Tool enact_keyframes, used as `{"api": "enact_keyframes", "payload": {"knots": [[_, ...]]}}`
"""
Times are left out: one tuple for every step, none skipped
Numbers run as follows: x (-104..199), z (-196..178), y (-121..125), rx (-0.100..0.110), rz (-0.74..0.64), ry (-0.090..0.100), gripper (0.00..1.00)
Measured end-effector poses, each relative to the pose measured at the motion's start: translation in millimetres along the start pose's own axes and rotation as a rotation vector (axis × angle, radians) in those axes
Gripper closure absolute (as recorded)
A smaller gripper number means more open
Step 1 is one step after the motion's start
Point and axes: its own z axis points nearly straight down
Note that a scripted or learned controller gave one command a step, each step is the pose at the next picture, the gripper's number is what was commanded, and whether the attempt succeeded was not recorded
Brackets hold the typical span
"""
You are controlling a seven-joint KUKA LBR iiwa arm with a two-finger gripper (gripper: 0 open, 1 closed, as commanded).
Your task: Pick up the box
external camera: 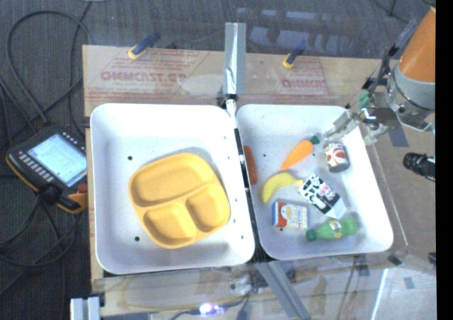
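1. Your counter carries two white bins: the left bin holds a yellow divided tray.
2. The right bin holds the rest.
3. Your arm sits at the upper right; the fingers hover by the bin's upper right rim, and how wide they stand you cannot tell.
4. The box lies low in the right bin, beside a banana, carrot, can and green bottle.

You see the arm cut off at the right edge; its pincer is too blurred to read.
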Motion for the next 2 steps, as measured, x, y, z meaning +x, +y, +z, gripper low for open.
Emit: {"api": "enact_keyframes", "payload": {"knots": [[60.8,139.6,-27.4,-0.011,-0.184,-0.002,0.00],[64.4,156.1,-61.1,-0.081,-0.328,-0.040,0.00]]}}
